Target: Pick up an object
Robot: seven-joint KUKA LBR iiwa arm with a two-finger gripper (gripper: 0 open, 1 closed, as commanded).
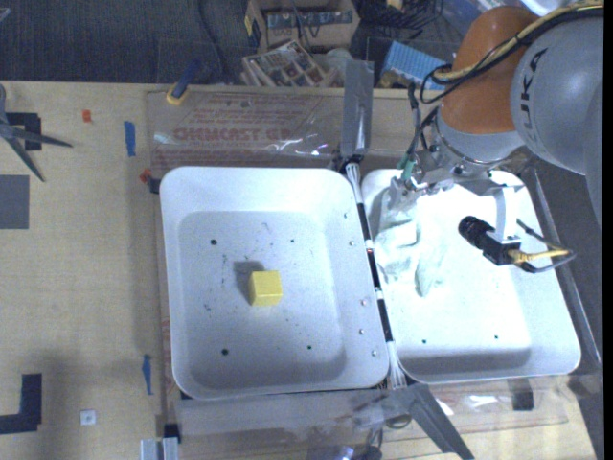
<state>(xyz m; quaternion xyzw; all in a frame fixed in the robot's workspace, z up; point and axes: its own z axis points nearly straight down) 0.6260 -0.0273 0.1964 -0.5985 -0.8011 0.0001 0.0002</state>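
A yellow block [265, 287] lies in the middle of the left white bin [192, 209], on its speckled floor. In the right white bin [536, 353], near its left wall, lie pale whitish-green objects: one [397, 242] close to the divider and another [431, 268] just right of it. My gripper [400, 197] hangs over the right bin's upper left corner, right above the nearer pale object. The grey arm with its orange band [488, 56] reaches in from the upper right. The pale objects blend into the bright bin, so their shapes are unclear.
A clear plastic bag with red lettering [249, 127] lies behind the left bin. A grey divider [374, 286] separates the two bins. Boxes and cables crowd the back edge of the bench. The wooden bench top [67, 286] stretches away to the left.
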